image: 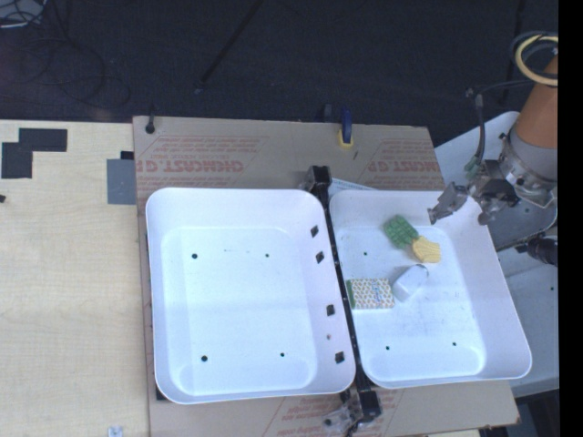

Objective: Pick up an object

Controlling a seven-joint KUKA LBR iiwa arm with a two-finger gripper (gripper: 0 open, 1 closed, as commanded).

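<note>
The gripper [467, 204] hangs over the upper right edge of the right bin [496, 335], with its two fingers apart and nothing between them. Inside this bin, a green piece [399, 229] lies near the gripper, to its lower left. A yellow piece [425, 250] touches the green one. Below them are a white block [409, 282] and a patterned box [370, 293], just beside the left bin [182, 335]

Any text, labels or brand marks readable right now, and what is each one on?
Red print on the cardboard sheet under the bins: appears upside down and repeats to the right; too blurred to quote with confidence.
Patterned box in the right bin: markings too small to read.
Nothing else legible.
</note>
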